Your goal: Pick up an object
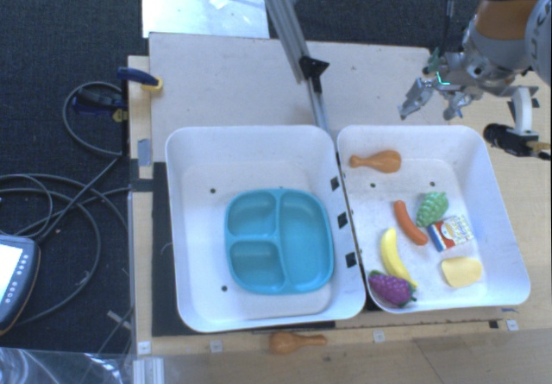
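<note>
Camera view: drumstick below-left of gripper

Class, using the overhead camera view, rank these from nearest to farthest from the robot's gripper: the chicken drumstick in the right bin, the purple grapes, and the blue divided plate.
From the gripper:
1. Chicken drumstick, at the right bin's far edge, nearest.
2. Purple grapes, at the right bin's near left corner.
3. Blue divided plate, in the left bin, farthest, though grapes and plate are close to call.

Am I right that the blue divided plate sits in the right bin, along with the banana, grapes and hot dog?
Not quite. The camera view shows the blue divided plate in the left bin, by itself. The banana, grapes and hot dog do lie in the right bin, as you said.
</note>
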### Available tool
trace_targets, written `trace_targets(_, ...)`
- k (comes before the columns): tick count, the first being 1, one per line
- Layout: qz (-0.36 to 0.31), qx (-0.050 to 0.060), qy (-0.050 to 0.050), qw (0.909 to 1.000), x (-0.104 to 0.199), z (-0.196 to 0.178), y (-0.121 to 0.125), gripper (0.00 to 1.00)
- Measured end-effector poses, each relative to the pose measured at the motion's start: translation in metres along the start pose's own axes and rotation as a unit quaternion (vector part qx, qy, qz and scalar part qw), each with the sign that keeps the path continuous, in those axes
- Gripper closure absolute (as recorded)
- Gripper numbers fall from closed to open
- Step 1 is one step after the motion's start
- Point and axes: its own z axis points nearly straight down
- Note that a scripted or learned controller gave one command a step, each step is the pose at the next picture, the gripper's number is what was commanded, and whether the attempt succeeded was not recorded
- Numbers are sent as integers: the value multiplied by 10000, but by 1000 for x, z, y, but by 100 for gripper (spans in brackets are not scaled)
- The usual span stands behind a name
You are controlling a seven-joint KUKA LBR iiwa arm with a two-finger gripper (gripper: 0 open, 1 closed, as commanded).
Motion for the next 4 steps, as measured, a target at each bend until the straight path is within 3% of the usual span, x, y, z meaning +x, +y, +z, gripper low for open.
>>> trace_targets(3,10,14,11,10000,1,157,-3,0)
trace_targets(4,-3,-21,0,10000,0,142,-1,100)
